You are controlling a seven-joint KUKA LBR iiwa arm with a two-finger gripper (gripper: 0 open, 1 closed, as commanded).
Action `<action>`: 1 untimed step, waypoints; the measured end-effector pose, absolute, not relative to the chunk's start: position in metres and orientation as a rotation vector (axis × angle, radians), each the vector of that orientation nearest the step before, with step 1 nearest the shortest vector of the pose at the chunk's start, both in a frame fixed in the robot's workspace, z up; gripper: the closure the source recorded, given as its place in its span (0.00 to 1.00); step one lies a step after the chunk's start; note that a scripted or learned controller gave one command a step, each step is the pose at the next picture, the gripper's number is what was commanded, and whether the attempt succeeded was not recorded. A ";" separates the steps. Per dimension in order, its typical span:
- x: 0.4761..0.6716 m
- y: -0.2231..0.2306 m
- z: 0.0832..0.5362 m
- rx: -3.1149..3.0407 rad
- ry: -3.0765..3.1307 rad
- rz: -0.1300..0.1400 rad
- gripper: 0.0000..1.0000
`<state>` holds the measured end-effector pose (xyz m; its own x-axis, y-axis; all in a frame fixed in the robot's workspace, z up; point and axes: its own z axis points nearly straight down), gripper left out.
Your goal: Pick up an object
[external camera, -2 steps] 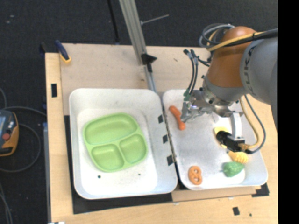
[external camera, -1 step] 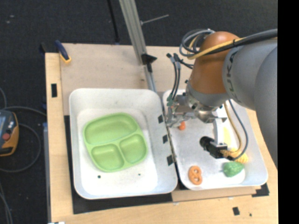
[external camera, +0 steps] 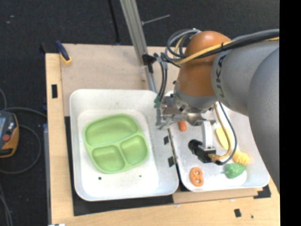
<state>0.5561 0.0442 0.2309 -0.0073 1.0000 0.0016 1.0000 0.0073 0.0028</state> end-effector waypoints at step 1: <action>0.536 0.084 0.233 2.215 2.231 0.002 1.00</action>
